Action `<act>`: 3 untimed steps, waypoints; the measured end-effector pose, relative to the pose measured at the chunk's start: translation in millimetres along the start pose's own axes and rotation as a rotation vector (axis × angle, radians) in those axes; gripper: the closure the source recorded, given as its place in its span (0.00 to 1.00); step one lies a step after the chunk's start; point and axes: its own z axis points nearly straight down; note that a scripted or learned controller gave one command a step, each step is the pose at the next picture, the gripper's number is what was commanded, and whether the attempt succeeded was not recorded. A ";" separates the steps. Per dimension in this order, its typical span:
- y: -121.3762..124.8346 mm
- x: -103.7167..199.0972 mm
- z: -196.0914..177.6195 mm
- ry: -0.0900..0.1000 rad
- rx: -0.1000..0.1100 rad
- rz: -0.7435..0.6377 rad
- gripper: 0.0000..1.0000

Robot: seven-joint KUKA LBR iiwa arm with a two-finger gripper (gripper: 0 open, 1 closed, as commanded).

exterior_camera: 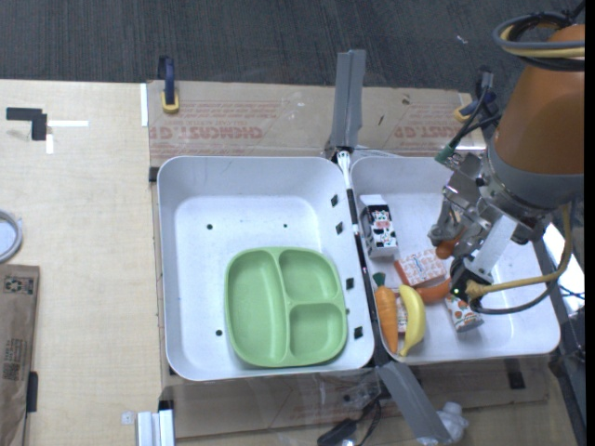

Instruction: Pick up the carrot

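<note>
The carrot (386,316) is orange with a green top and lies lengthwise at the front left of the right bin (521,342), against its left wall. A yellow banana (413,320) touches its right side. My gripper (450,238) hangs over the middle of the right bin, up and to the right of the carrot and well apart from it. A small red-orange thing (444,247) shows right at the gripper's tip; whether it is held is unclear. The grey wrist hides the bin floor behind it.
The right bin also holds a white and black carton (378,228), a red and white box (421,268), an orange item (433,293) and a small packet (463,315). A green divided plate (286,307) lies in the left bin (186,249). A cable (521,282) loops from the wrist.
</note>
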 end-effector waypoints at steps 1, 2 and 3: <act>-7.1 68.2 -97.1 -0.001 -0.001 0.046 1.00; -29.4 36.5 -120.3 -0.001 -0.001 0.156 1.00; 29.5 -4.4 -64.9 -0.001 0.001 -0.176 1.00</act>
